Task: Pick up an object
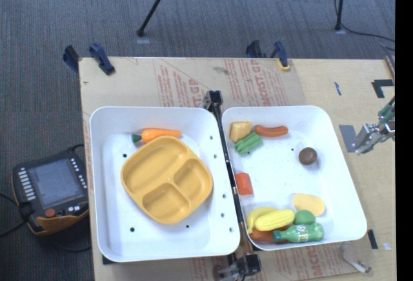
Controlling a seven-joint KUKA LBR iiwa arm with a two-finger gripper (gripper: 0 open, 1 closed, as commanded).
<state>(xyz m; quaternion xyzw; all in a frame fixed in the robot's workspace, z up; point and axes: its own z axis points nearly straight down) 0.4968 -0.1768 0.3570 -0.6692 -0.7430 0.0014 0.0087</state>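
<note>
Your gripper (373, 135) sits off the right bin's (335, 144) right edge, over the bench (193, 83); its opening can't be made out.

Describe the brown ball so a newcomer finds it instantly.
Go to the right bin, toward its right wall. The brown ball sits alone there, right of the sausage. It's the one dark, round item; the other pieces are brightly coloured.

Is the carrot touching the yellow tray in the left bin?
Touching: the camera view shows the carrot lying against the yellow tray's top rim, no gap.
</note>
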